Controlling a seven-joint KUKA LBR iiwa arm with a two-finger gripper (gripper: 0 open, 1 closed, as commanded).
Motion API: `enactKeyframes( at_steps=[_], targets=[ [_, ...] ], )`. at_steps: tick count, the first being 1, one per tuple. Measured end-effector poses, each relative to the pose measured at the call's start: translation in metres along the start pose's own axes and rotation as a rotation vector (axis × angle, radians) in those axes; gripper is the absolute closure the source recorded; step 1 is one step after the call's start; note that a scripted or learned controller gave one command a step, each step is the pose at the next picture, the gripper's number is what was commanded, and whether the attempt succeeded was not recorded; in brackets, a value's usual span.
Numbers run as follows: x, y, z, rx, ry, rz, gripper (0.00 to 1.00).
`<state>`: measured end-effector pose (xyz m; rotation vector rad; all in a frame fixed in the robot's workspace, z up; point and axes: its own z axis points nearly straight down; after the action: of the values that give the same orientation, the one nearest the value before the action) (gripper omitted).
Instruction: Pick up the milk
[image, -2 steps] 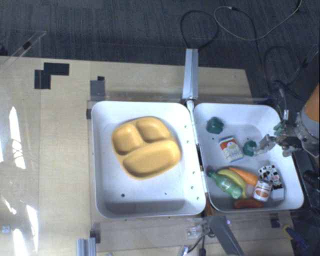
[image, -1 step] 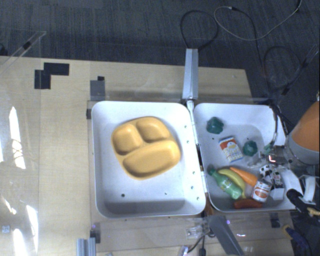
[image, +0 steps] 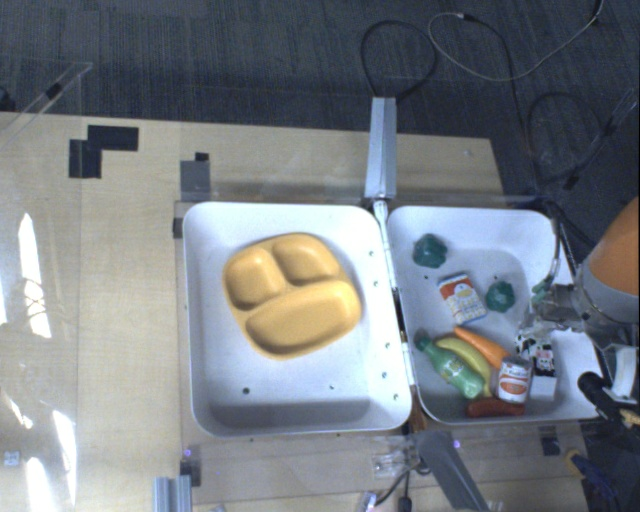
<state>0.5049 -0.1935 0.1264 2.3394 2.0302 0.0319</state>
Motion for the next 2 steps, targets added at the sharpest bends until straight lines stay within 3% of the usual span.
enactKeyframes(
  at_steps=[1, 2],
  targets=[
    [0.0, -0.001, 0.001, 0.003, 0.001, 0.0, 0.0],
    [-0.008, -0.002, 0.019, -0.007, 0.003, -0.037, 0.0]
  ],
)
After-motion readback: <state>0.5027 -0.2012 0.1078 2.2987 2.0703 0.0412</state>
